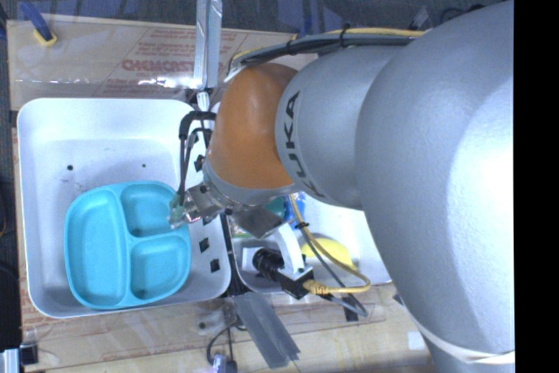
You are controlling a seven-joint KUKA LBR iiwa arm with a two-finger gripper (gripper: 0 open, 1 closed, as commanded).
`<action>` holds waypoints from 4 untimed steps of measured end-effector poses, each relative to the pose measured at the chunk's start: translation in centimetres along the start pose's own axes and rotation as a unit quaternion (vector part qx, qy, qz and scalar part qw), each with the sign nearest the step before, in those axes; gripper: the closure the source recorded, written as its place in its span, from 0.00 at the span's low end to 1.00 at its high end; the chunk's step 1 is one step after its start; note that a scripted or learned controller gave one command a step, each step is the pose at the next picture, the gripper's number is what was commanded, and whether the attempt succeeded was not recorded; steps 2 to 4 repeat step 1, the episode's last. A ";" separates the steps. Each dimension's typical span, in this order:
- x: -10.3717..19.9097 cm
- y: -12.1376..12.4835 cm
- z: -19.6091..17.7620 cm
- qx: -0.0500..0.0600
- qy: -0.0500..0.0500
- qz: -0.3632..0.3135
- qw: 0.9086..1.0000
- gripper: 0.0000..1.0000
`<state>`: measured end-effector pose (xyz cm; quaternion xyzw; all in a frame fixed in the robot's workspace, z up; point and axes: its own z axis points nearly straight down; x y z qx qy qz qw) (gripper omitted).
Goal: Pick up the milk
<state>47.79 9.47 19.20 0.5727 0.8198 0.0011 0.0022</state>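
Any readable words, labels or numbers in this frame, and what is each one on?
"UKA": the visible part of the black brand lettering, running vertically on the grey arm.
Red print on the cardboard sheet behind the bins: too blurred to read.
Nothing else carries legible text.

Overhead view under even, diffuse light, moderately bright.
The grey arm (419, 144), nearest the lens, is soft and out of focus, with a broad pale sheen; the left bin (52, 135) is nearly overexposed, shadows are faint, and fine detail is grainy throughout.
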 end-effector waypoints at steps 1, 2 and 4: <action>6.0 2.3 -3.0 0.000 -0.002 -0.015 1.000 1.00; 6.0 2.3 -3.0 0.000 -0.002 -0.015 1.000 1.00; 6.0 2.3 -3.0 0.000 -0.002 -0.015 1.000 1.00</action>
